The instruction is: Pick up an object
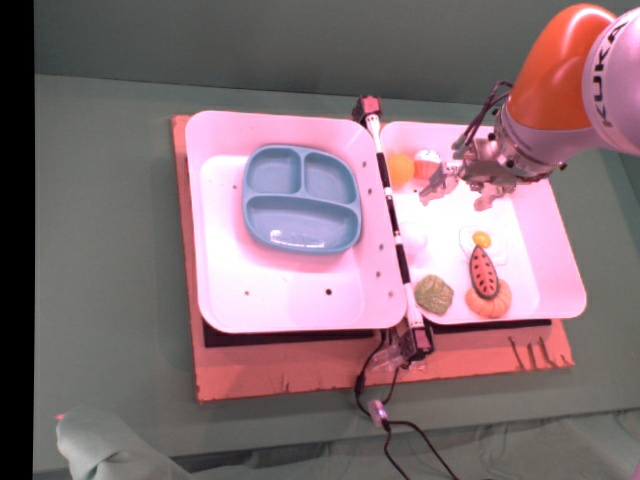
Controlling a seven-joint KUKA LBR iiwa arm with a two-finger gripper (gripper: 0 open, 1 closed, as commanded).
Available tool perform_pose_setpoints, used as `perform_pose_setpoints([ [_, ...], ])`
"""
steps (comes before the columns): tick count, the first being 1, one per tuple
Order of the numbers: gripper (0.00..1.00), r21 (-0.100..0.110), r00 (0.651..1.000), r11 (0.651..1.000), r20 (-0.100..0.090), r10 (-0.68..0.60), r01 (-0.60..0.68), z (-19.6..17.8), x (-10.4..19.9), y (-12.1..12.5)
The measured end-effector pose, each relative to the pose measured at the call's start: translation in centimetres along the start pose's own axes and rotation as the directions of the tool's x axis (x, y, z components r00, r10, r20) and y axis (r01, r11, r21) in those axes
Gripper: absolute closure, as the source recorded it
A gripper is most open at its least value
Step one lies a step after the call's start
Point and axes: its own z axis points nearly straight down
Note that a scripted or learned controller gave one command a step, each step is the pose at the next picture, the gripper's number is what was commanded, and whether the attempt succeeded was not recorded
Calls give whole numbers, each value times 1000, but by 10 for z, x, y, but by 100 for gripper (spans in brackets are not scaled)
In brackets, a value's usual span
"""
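The grey arm with the orange band enters from the right and carries its two-finger gripper (458, 184) over the far part of the right-hand shallow white bin (560, 268). The fingers (432, 189) stand apart, with nothing visible between them; no object is held.

All candidate objects lie in that right bin. A round orange ball-like toy (400, 169) and a small cupcake-shaped toy with a pale top (428, 163) sit side by side against the far left corner, just beside the gripper. Nearer the camera lie a fried-egg-shaped piece with a yellow centre (483, 241), a red watermelon slice toy (484, 272) resting partly on a flat orange disc (489, 299), and a green leafy-textured lump (433, 294) near the divider. A faint white item beside the divider is too pale to identify.

The left-hand white bin (230, 298) bears only a blue three-compartment plastic tray (300, 198), presumably as the receiving place.

Judgement: the gripper's open stance and position suggest an approach toward the cupcake or ball. Their closeness to the bin wall and to each other may hinder a clean grasp.
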Motion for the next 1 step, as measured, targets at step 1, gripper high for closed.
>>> perform_pose_setpoints([
  [1,0,0,1000,1000,0,0,0,0,0,0],
])
